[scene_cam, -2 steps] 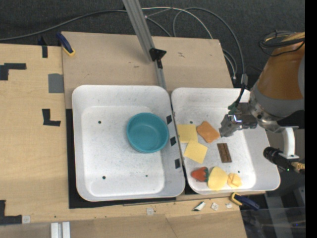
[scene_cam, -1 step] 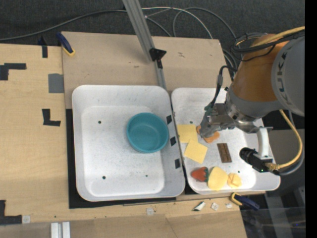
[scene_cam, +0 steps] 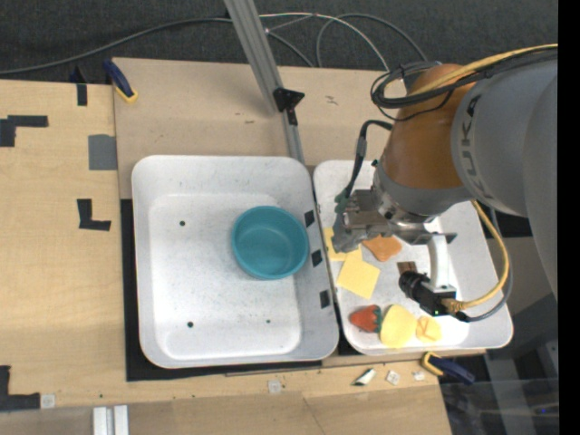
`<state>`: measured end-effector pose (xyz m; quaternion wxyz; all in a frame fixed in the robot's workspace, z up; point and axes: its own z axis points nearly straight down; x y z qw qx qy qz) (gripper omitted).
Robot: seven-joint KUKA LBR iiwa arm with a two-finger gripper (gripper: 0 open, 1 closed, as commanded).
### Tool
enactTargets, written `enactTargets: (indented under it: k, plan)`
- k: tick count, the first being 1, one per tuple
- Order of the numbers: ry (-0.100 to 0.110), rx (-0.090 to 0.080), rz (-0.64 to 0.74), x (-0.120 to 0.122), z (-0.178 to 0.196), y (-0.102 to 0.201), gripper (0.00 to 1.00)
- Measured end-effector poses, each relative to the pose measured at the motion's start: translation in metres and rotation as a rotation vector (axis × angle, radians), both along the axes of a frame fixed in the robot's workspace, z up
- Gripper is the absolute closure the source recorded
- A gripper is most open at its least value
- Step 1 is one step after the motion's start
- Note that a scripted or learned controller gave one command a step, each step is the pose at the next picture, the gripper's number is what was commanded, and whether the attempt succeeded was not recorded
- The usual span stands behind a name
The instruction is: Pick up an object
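Note:
My gripper (scene_cam: 348,234) hangs low over the left part of the right bin (scene_cam: 485,338), under the orange wrist band. Just below it lie a pale yellow flat piece (scene_cam: 359,277) and an orange wedge (scene_cam: 383,247). Near the bin's front edge sit a red strawberry-like piece (scene_cam: 365,318), a round yellow piece (scene_cam: 397,326) and a small yellow piece (scene_cam: 428,330). A small yellow bit (scene_cam: 332,245) shows at the gripper's left. The arm hides the bin's back half.
A teal bowl (scene_cam: 268,241) sits in the left bin (scene_cam: 172,243), right of its middle. A slanted metal post (scene_cam: 265,62) rises behind the bins. Black cables and a yellow hose loop around the arm's wrist, over the right bin.

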<state>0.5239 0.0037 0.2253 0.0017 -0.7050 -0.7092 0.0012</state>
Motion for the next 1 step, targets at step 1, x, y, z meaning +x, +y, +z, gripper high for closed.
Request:
enactTargets:
  k: [1]
  plan:
    - [-0.001, 0.001, 0.002, 0.0079, -0.0023, 0.0619, 1.00]
